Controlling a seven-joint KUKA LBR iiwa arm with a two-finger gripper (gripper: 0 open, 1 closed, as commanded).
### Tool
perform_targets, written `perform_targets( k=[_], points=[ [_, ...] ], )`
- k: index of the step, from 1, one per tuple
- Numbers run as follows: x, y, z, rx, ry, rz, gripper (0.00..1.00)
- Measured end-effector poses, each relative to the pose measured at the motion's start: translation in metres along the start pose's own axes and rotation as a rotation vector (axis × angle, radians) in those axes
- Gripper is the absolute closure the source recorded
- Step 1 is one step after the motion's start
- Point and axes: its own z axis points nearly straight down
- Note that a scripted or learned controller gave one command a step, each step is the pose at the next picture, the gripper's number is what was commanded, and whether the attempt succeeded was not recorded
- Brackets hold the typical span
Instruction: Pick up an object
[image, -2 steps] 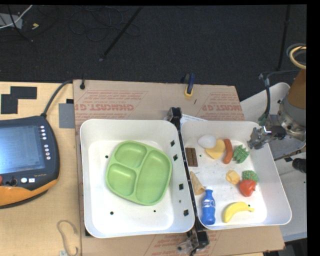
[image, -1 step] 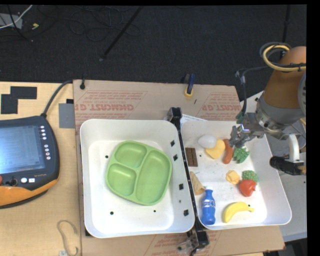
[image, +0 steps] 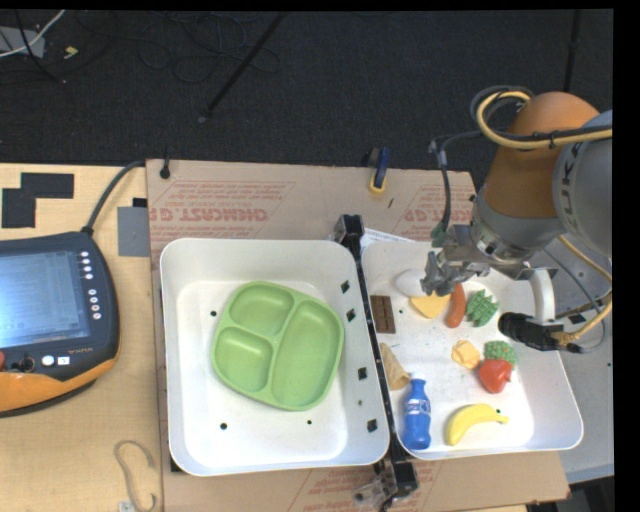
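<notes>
The toy objects lie scattered in the right bin, and none of them sits visibly between the claw's fingers. A yellow wedge rests at about 11 o'clock in that bin, touching an orange carrot just to its 3 o'clock side; a green broccoli piece lies beside the carrot, further toward 3 o'clock. Below these, near the bin's middle, a small yellow chunk sits just beside a red strawberry with a green top. A yellow banana lies at about 5 o'clock, and a blue bottle stands or lies at 7 o'clock, close to the bin's left wall. A tan wedge rests just above the bottle, and a brown bar lies at 10 o'clock against the left wall.

The claw hangs over the yellow wedge and the carrot's upper end, reaching in from 3 o'clock; whether its fingers are spread or closed cannot be told from this angle. The grey arm with its orange band fills the 1 o'clock corner.

The left bin holds a green divided plate near its middle. On the surface at 9 o'clock lies a teach pendant with a lit screen.
</notes>
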Motion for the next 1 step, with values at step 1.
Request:
perform_targets(
  k=[1],
  points=[
    [0.0536, 0.0036, -0.0171, -0.002, 0.0, 0.0, 1.0]
  ],
)
